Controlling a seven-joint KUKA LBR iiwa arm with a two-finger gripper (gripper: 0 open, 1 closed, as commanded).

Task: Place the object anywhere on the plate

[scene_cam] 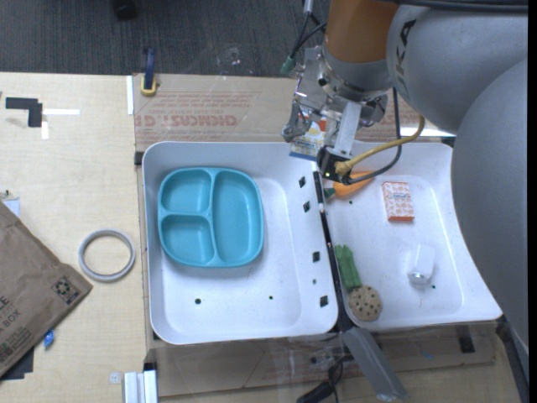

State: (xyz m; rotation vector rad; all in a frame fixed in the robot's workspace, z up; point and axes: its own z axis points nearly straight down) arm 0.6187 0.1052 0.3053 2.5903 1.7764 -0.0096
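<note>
The blue 3-compartment plate (211, 217) lies in the left bin (226, 317). In the right bin (453, 300): a box (398, 201), green piece (347, 268), cookie (365, 304). My gripper (315, 137) hovers at the far rim, grasping a small card-like object (308, 139), I think.

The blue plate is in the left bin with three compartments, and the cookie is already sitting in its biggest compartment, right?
Not quite. The blue plate does lie in the left bin and has three compartments, but the camera view shows nothing on it. The cookie is in the right bin, near its front-left corner, just below the green object.
</note>
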